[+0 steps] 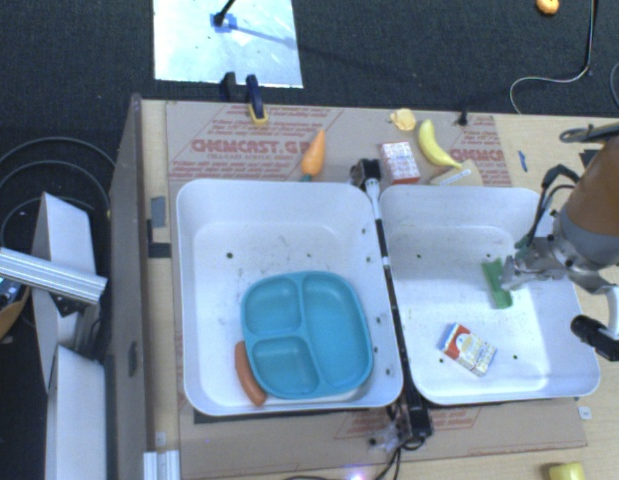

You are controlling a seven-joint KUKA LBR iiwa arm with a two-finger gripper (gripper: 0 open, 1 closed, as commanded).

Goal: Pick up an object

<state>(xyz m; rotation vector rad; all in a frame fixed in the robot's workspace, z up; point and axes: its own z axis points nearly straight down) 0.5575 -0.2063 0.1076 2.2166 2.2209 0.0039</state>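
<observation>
The desk (239, 133), covered with printed cardboard, carries two shallow white bins side by side. The left bin (214, 228) holds a blue divided tray (306, 333) in its near half, with an orange sausage-shaped item (249, 373) lying just beside the tray's left near corner; the far half of this bin is open floor. The right bin (459, 218) holds a green object (496, 282) near its right wall and a small red-and-white packet (466, 348) toward the near edge, well apart from each other; the remaining floor is open.

The arm (594, 213) enters over the desk's right edge, wrist bent down into the right bin. The end effector (513, 272) sits at the green object, touching or just beside it; whether it is spread or closed, or has hold of anything, cannot be told.

Along the desk's far edge lie a carrot (312, 154), a small box (400, 161) and a banana (433, 145).
</observation>
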